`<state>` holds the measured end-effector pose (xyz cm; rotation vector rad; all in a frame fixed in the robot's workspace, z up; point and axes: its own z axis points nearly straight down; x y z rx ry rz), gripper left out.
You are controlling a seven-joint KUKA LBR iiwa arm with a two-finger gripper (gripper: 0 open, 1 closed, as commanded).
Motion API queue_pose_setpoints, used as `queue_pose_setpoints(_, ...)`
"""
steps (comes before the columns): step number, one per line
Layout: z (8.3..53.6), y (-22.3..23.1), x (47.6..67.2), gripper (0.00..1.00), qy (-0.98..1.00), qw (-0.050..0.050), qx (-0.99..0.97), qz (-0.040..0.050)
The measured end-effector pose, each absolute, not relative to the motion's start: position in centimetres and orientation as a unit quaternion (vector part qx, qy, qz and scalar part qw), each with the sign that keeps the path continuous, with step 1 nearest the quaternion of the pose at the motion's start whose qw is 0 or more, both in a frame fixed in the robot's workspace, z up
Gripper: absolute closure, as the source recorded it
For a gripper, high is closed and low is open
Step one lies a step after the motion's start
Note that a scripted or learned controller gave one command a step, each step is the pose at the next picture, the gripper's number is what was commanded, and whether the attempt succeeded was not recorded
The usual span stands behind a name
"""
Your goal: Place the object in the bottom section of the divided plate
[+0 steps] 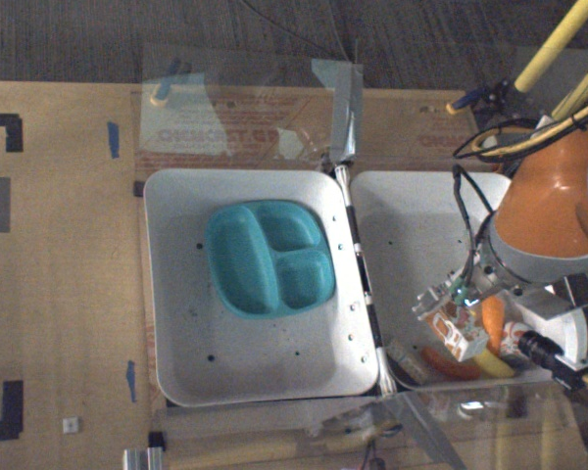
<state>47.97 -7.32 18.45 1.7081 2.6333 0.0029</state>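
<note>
While the teal divided plate (269, 258) waits alone in the left bin (176, 360), we see the claw (458, 311) low over the right bin (402, 213), where the objects lie heaped in the near corner, presumably because picking starts there. We cannot tell whether the claw has anything. We count one plate with three sections, two bins on the counter (59, 262), and at least three pieces: a red sausage-like item (449, 363), a yellow piece (494, 364) and an orange one (492, 313).

Single overhead slanted view of both bins (167, 262)
</note>
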Motion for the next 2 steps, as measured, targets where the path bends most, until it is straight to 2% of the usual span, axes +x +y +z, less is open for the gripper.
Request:
queue_pose_setpoints(1, 18.4, 2.8, 51.7, 1.00, 0.865, 0.001, 0.502, 0.0004)
queue_pose_setpoints(2, 19.2, 3.6, 47.9, 1.00, 0.851, -0.001, 0.525, -0.0004)
